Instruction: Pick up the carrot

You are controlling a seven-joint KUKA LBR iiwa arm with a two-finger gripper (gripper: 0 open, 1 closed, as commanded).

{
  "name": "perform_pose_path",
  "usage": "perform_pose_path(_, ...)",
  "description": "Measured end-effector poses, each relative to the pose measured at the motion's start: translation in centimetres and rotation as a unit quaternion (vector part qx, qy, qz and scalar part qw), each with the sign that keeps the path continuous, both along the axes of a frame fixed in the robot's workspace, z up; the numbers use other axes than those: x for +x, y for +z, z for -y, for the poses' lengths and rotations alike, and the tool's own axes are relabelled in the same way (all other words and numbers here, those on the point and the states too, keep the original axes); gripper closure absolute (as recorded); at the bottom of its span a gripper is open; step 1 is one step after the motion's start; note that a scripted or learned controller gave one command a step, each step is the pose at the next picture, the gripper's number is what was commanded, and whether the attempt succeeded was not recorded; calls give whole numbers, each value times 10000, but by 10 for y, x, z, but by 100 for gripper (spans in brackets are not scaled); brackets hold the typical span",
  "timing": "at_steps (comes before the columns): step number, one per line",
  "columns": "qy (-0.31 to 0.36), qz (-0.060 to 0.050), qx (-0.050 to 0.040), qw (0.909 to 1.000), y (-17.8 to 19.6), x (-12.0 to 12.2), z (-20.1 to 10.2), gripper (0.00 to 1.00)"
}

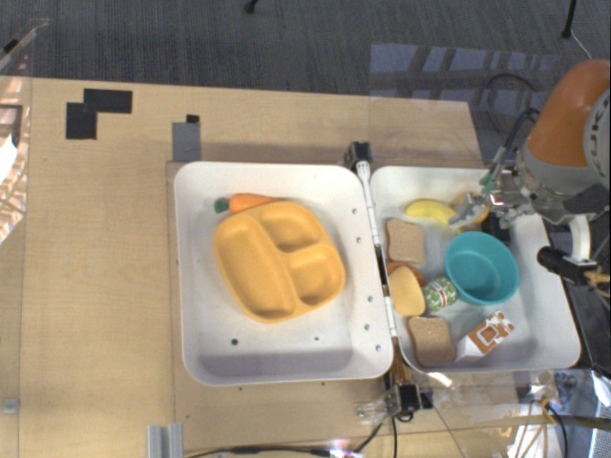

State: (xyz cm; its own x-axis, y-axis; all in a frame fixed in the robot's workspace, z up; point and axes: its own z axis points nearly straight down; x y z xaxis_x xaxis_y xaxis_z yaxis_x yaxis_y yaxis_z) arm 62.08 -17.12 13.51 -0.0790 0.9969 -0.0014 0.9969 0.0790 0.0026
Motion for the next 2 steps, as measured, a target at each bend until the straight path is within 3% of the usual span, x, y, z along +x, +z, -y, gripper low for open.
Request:
perform_pose_path(1,-232,50,-9,9997,27,35,34,0)
perform_pose_path(2,257,31,5,9997,-47,27,32,0)
